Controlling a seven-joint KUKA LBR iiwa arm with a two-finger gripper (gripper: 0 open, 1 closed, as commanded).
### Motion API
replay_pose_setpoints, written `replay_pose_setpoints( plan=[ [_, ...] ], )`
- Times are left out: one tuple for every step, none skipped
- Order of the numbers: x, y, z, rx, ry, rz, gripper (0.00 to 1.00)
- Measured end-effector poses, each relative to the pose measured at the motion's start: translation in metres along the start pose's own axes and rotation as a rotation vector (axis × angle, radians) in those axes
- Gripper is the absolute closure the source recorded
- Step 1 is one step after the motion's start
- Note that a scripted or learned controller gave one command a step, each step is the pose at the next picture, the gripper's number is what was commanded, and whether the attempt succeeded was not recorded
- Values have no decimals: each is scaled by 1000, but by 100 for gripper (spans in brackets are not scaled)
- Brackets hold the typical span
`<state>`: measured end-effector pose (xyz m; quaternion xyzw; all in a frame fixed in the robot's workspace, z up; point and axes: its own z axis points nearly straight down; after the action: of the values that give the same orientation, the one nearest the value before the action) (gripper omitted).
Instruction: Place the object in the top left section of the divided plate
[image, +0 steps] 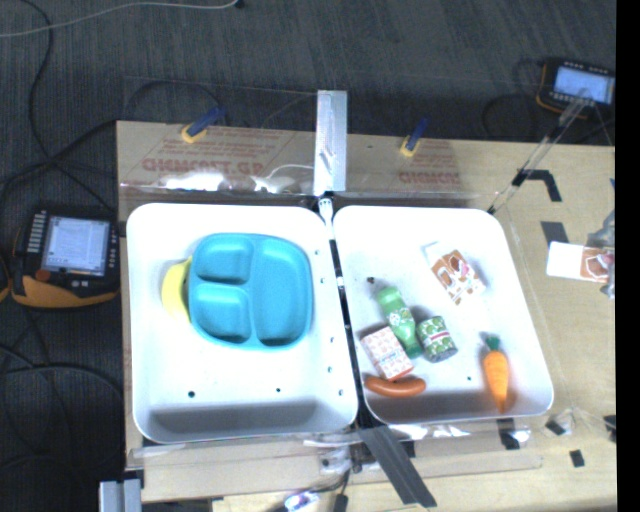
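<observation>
A blue plastic divided plate (306, 290) sits in the left white bin (240, 400), its upper-left section (222, 258) bare — nothing placed yet. Candidate toys, including an orange carrot (496, 372), lie in the right white bin (500, 235) — the claw's state cannot be told.

I see the pale wooden bench (560, 200), two shallow white plastic bins side by side on it, left bin (150, 400) and right bin (520, 300), a small white and red card (580, 262) lying on the bench right of them.

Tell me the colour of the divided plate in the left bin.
Light blue; the divided plate shows clearly in the camera view.
</observation>
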<state>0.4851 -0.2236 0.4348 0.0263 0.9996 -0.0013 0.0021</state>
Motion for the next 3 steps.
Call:
replay_pose_setpoints(
  plan=[
    [-2,0,-10,1,-5,0,100],
    [-23,4,1,-1,1,303,100],
    [0,0,1,-1,1,-22,100]
  ],
)
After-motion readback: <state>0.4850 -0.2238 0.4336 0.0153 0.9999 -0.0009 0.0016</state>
